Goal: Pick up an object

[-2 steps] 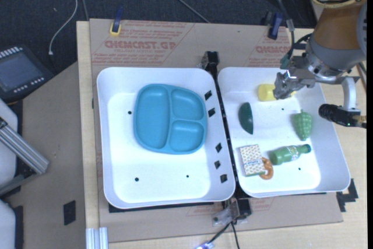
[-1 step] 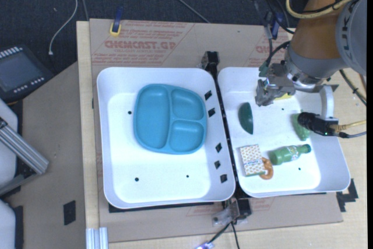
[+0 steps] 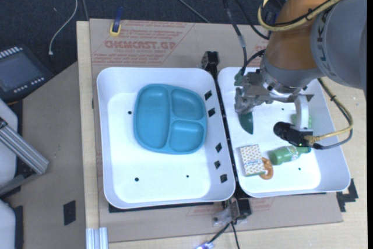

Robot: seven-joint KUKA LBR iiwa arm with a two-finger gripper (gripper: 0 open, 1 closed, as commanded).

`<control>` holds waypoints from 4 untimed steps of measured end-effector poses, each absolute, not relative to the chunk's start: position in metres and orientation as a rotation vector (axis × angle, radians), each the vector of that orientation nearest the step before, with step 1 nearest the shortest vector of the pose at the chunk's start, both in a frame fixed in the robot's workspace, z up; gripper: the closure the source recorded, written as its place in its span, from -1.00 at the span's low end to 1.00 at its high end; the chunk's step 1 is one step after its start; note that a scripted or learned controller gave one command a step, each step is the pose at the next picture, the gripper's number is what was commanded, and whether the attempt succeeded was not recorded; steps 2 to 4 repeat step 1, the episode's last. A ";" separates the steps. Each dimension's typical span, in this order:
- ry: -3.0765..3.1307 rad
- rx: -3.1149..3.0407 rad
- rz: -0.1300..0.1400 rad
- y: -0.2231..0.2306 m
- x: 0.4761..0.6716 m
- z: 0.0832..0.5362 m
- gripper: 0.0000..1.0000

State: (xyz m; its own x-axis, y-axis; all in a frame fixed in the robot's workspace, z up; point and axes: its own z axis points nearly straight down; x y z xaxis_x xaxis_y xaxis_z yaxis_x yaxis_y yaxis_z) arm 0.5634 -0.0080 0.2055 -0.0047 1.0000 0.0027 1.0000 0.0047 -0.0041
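My gripper [image 3: 247, 109] hangs over the right bin [image 3: 332, 178], above a green object [image 3: 247, 123]; finger state: cannot tell.

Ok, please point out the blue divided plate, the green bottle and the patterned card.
blue divided plate [image 3: 170, 119]: camera view, centre ridge.
green bottle [image 3: 284, 155]: camera view, body.
patterned card [image 3: 251, 159]: camera view, middle of face.

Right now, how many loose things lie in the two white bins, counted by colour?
Blue: 1, the divided plate in the left bin.
Green: 2, a dark teal piece and a green bottle in the right bin.
Patterned white: 1, a small box.
Orange: 1, a small hook.
Total: 5
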 end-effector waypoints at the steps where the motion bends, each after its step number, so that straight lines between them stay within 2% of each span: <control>1: -2.225 -2.210 -0.001 0.051 0.556 0.204 1.00; 4: -2.225 -2.210 -0.001 0.051 0.556 0.204 1.00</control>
